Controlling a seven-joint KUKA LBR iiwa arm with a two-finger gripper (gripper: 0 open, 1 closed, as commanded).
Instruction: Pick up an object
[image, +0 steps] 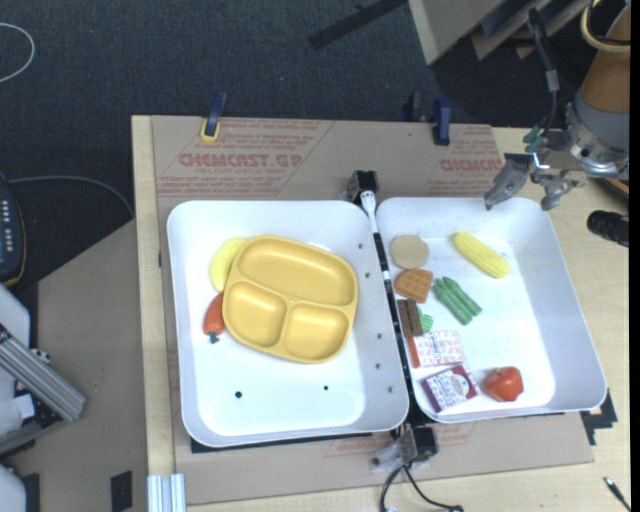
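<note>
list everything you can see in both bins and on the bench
divided plate: 1, yellow, left bin
banana: 1, yellow, tucked under plate's left edge
pepper: 1, red-orange, left of plate
corn cob: 1, yellow, right bin, upper part
round cookie: 1, tan, right bin, upper left
waffle: 1, orange-brown, below cookie
green beans: 1 bunch, green, right bin middle
cartons: 2, red and white, right bin, lower part
tomato: 1, red, right bin, lower right
clamps: 2, bench's far edge
arm: 1, grey
claw: 1, open, above right bin's far edge

Bright, even overhead light, soft shadows, slightly grainy but sharp.
</note>
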